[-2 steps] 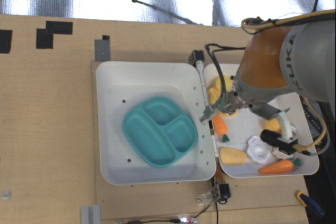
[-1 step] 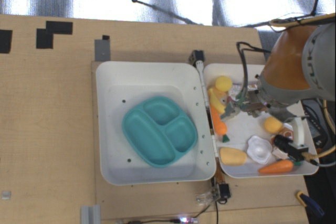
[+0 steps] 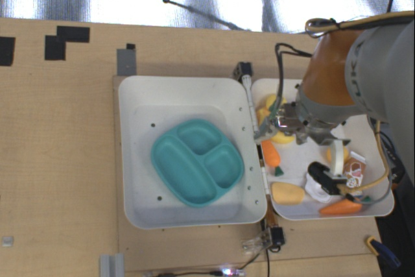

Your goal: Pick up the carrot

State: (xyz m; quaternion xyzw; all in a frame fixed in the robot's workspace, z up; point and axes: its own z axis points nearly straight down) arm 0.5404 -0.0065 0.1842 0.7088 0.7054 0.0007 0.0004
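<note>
Carrot (image 3: 270, 156) lies at the left edge of the right bin (image 3: 382, 207), centre-right of frame, green tip pointing down. Gripper (image 3: 283, 124) hovers just above it; spread or pinched, cannot tell. Probably light, stiff, smooth plastic, so grip across the orange middle

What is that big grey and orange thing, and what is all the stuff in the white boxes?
It is a robot arm, seen by a camera looking down from above. It reaches in from the right over two shallow white bins. The left white bin holds a teal plastic tray with three sections. The right white bin holds toy food: a small orange carrot with a green tip, a yellow wedge like cheese, and more. Its claw hangs just above the carrot. I cannot tell whether it grips anything.
</note>
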